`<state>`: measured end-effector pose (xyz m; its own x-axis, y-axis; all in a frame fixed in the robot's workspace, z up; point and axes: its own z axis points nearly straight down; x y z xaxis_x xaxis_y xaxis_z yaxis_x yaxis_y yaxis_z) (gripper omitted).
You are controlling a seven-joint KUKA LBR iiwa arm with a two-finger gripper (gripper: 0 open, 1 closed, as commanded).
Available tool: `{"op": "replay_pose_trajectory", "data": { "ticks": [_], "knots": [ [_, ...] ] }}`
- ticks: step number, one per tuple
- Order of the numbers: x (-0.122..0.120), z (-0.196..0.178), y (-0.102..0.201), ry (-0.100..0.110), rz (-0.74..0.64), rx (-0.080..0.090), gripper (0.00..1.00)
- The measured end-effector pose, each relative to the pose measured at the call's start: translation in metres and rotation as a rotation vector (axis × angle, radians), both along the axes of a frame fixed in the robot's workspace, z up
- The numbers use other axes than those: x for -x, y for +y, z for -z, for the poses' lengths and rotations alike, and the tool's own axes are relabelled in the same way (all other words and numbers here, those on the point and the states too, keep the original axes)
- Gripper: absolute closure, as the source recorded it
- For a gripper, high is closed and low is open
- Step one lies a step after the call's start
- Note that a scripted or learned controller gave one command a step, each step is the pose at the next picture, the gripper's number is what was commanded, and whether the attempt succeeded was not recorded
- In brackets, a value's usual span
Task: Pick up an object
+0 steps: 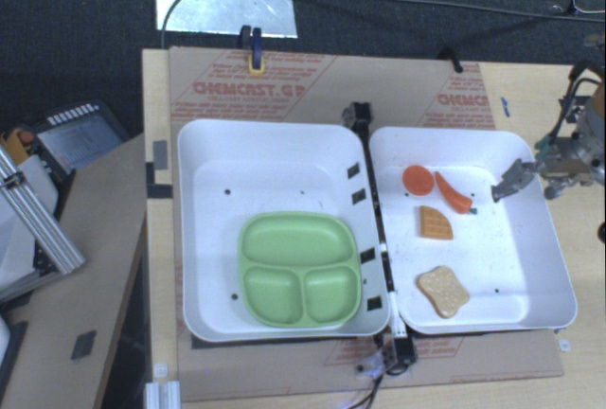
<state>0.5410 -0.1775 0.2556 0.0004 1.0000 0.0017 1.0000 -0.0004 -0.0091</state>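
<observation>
While the fingers (519, 178) hang over the right bin (544, 246), we can't tell if they're apart; carrot (454, 193) and tomato (418, 179) lie nearby.

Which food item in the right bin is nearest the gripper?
The long orange-red carrot piece, lying aslant just left of the gripper. The round tomato, waffle wedge and bread slice lie farther off.
</observation>
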Motion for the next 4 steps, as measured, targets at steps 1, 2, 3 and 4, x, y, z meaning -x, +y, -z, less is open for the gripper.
{"op": "replay_pose_trajectory", "data": {
  "ticks": [1,2,3,4],
  "knots": [
    [-0.002,-0.006,0.001,-0.010,-0.003,0.002,0.00],
    [0.001,0.054,-0.006,-0.006,-0.001,0.001,0.00],
    [-0.007,0.104,0.000,-0.008,-0.004,0.001,0.00],
    [-0.007,0.148,-0.005,-0.007,-0.001,0.001,0.00]
  ]
}}
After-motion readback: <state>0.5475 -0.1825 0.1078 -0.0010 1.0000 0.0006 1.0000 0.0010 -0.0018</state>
